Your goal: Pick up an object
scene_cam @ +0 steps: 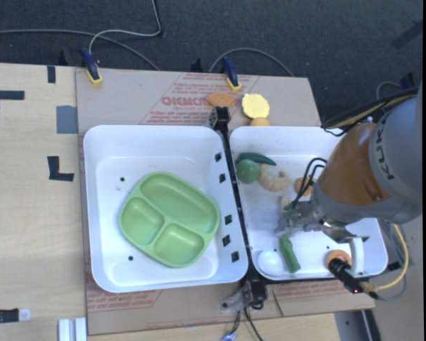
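My gripper (290,222) reaches down into the right bin (309,139) from the right, under the grey and orange arm. Its tip hangs just above a small green stick-shaped object (290,254) lying near the bin's front. A white egg-like object (269,262) rests beside the green stick to the left. Farther back in the same bin lie a green pepper-like toy (249,168) and a tan lumpy piece (273,182). An orange item (302,185) peeks out beside the arm. Nothing visibly sits between the gripper's tips.
The left bin (99,190) holds a light green divided plate (170,219). A yellow object (255,106) and an orange object (221,99) lie on the cardboard behind the bins. Black clips (227,183) line the wall between the bins. Cables run across the dark floor behind.
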